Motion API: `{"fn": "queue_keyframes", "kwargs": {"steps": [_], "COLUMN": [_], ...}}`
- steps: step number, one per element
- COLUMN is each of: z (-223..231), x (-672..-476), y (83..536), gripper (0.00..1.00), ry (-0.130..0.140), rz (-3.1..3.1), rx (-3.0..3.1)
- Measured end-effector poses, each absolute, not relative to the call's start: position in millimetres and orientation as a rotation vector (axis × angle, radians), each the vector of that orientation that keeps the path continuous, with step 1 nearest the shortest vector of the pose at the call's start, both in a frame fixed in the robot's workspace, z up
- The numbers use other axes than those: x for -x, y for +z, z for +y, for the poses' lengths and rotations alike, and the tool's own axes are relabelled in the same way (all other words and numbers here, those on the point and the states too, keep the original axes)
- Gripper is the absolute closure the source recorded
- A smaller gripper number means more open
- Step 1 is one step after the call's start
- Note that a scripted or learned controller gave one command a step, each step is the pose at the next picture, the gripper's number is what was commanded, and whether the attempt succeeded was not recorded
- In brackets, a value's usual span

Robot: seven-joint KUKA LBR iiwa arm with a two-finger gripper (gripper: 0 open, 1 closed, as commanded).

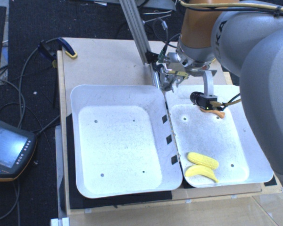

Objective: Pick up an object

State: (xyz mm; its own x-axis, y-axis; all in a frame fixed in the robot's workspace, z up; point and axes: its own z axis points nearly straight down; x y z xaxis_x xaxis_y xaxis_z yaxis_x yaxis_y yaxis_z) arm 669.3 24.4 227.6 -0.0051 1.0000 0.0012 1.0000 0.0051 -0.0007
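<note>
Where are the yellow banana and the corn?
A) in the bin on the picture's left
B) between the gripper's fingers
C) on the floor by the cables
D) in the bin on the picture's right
D: the banana and the corn cob lie close together at the near end of the right-hand bin.

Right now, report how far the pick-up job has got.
Nothing looks done: the corn cob and the banana lie side by side at the near end of the right bin. In hand: the gripper hangs near that bin's far corner, well away from both. Left: reach one, close on it, lift it.
</note>
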Motion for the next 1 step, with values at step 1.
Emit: {"fn": "queue_keyframes", "kwargs": {"steps": [1], "z": [74.1], "x": [-663.8], "y": [242.1], "gripper": [1.00], "ry": [-0.003], "rz": [-2.226], "rx": [2.216]}}
